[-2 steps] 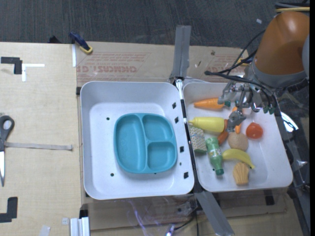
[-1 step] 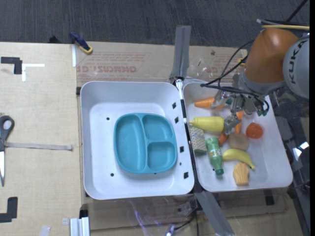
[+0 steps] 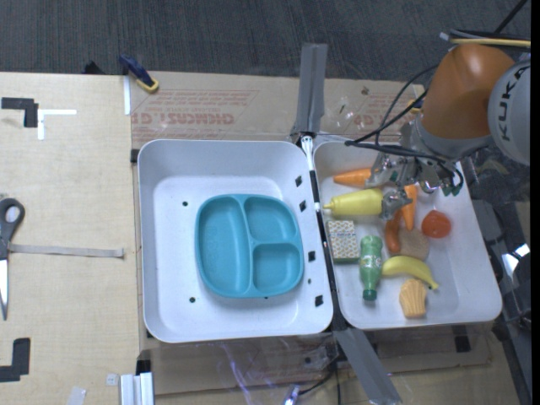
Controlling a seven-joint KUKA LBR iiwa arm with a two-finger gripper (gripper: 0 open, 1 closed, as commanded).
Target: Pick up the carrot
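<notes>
The carrot [image 3: 352, 176] is an orange tapered piece lying near the back left of the right bin [image 3: 472, 294]. Its thin tip points left and its thick end runs under the gripper. My gripper [image 3: 395, 186] hangs low over the back of that bin, just right of the carrot and over the right end of a yellow squeeze bottle [image 3: 354, 202]. The metal wrist parts and cables hide what lies directly beneath it. Nothing visibly lifted shows in the gripper.
Right bin also holds an orange stick [image 3: 409, 213], a reddish-orange piece [image 3: 393, 238], a red tomato [image 3: 435, 224], a sponge [image 3: 342, 240], a green bottle [image 3: 370, 265], a banana [image 3: 408, 268] and a bread piece [image 3: 413, 298]. Left bin [image 3: 160, 226] bears a blue divided plate [image 3: 250, 245].
</notes>
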